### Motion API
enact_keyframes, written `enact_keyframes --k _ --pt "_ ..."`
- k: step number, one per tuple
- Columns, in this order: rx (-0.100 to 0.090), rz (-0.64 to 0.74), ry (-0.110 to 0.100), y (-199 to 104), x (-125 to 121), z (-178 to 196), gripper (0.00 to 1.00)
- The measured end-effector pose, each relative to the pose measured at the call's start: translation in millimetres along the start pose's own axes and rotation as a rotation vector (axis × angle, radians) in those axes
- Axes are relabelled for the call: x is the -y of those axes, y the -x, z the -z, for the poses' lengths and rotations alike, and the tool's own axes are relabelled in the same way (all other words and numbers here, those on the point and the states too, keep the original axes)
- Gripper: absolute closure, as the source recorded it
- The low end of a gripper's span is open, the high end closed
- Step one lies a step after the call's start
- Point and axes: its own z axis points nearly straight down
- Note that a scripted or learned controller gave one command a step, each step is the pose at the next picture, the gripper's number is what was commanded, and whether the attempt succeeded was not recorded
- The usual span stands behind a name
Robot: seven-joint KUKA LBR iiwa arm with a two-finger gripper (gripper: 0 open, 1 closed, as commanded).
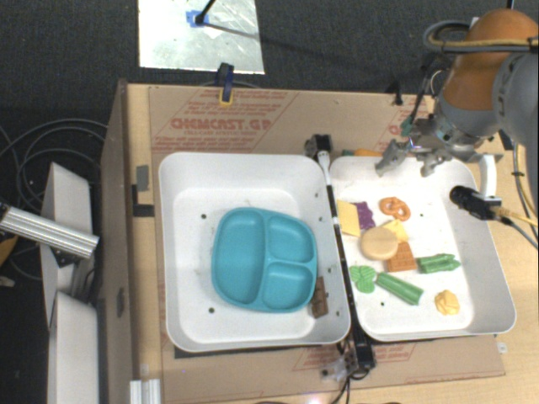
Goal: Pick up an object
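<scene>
The right bin [484,289] holds several toy foods: an orange pretzel [393,208], a purple piece [365,215], a yellow cheese wedge [347,219], a tan round bun [379,242], a brown cracker [402,257], a green pickle [438,263], a green pod [399,288], a green leaf [363,277] and a yellow lump [447,302]. My gripper [410,161] hangs over the far edge of that bin, above and behind the pretzel. Its two fingers are spread apart with nothing between them.
The left bin [189,310] holds a blue three-compartment plate [264,259]. A small brown piece [320,296] lies by the bin's right wall. A black clamp [320,146] sits at the far end between the bins. Cardboard [253,116] lies under both bins.
</scene>
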Motion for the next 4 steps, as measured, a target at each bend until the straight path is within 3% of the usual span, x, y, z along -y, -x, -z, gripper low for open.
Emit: enact_keyframes --k 1,2,3,4 --pt "-0.002 -0.004 -0.010 10 57 -101 0.00" --pt "-0.003 -0.004 -0.008 -2 124 -108 0.00" --pt "0.000 -0.002 0.002 -1 119 -96 1.00" --pt "0.000 -0.002 0.002 -1 119 -96 0.00"
